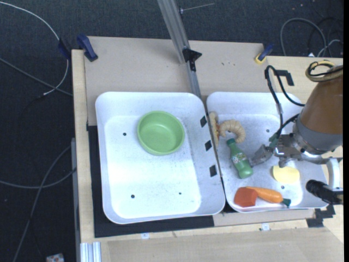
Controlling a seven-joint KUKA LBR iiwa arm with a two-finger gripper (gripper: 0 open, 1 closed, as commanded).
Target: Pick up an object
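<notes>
While I cannot tell how the gripper [263, 154] is set or whether it has hold of anything, I judge I am closing on the green bottle [239, 160] mid right bin [256, 100], and must next descend squarely over it.

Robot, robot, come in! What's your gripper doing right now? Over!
Gripper low in right bin, beside green bottle. Nothing seen held. Yellow piece and carrot close by; green bowl in left bin.
</notes>
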